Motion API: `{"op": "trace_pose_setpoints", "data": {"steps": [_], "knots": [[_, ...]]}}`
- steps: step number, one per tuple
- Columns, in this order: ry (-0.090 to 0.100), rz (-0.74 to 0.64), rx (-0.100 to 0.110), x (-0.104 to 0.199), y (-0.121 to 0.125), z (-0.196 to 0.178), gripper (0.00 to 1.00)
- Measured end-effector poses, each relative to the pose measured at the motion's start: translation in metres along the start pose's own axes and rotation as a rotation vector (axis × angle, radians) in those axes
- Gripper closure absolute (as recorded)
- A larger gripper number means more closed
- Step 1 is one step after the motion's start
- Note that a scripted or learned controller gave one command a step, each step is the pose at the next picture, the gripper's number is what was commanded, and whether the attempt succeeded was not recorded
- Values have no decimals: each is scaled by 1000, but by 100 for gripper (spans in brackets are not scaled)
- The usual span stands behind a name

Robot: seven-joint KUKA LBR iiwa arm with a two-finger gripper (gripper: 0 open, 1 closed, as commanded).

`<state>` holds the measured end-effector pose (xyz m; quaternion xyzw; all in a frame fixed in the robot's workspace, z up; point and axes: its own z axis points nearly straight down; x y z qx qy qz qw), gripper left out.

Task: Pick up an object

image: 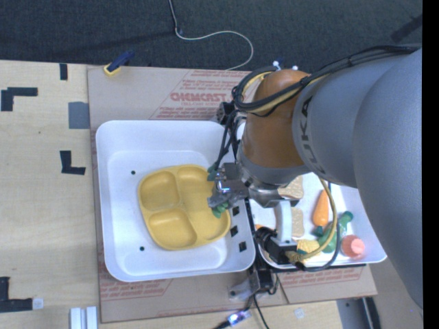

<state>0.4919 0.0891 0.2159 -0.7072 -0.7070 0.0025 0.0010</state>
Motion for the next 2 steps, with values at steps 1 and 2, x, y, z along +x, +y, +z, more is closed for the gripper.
{"op": "trace_pose_setpoints", "data": {"steps": [1,2], "knots": [[1,-1,-1,4,-3,2,100],[2,-1,-1,2,-15,-9,100]]}}
